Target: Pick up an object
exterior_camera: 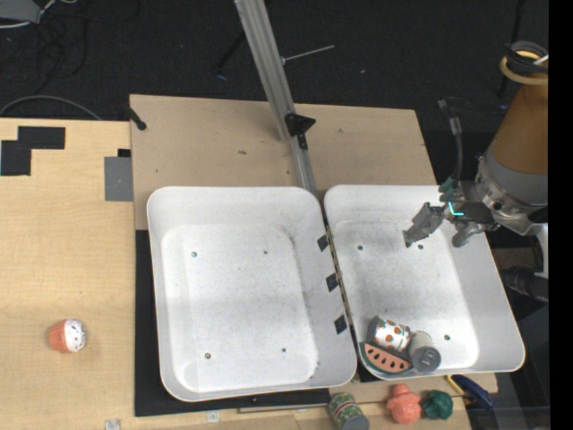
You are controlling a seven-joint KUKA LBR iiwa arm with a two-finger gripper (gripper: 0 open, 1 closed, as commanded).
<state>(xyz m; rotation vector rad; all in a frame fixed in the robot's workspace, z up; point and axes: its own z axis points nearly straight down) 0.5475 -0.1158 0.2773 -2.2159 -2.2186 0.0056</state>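
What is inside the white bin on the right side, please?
In the right bin, near its front corner, lie a small red-and-white can, a watermelon slice and a grey round piece. What sits under them is covered.

The arm (524,124) is cut off by the right edge, so only its wrist end shows. The gripper (440,227) is small and blurred, and how its fingers stand cannot be told. Below the right bin (501,312), a green-topped can (346,410), an orange lump (403,404) and a dark green lump (438,405) run into the bottom edge; their kinds cannot be told.
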